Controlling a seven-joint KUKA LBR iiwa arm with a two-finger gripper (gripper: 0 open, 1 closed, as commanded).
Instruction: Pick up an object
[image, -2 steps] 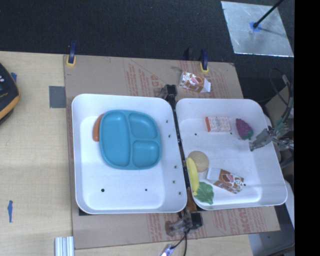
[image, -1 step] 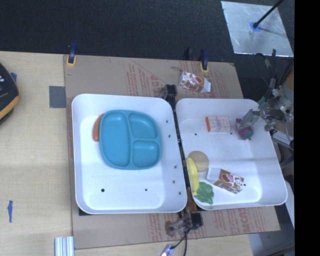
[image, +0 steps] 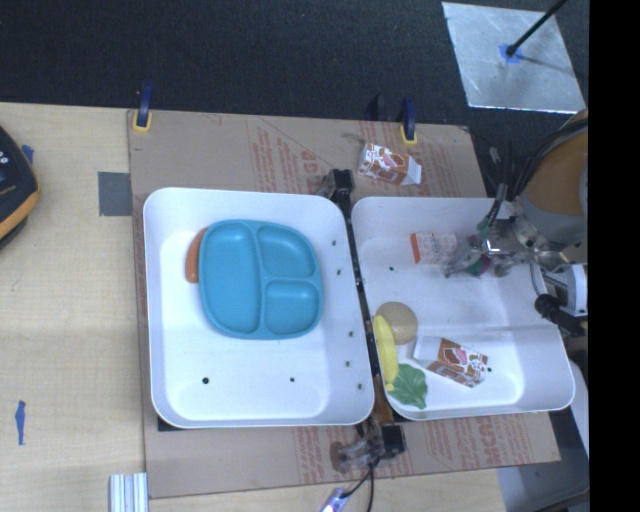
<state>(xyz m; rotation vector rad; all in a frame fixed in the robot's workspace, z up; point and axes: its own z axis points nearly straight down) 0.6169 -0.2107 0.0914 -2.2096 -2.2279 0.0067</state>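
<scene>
Orange obj (image: 191, 258) mostly hidden under blue tray (image: 262, 278)

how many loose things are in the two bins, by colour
blue: 1, the divided plate
orange: 1, an item poking out from under the plate's left edge
yellow: 1, the banana
tan: 1, a round object
green: 1, a leafy item
white with red-brown print: 2, packets
total: 7

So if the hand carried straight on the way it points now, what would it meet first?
Likely the small orange-and-white packet just ahead of the hand in the right bin, though depth is unclear from above.
</scene>
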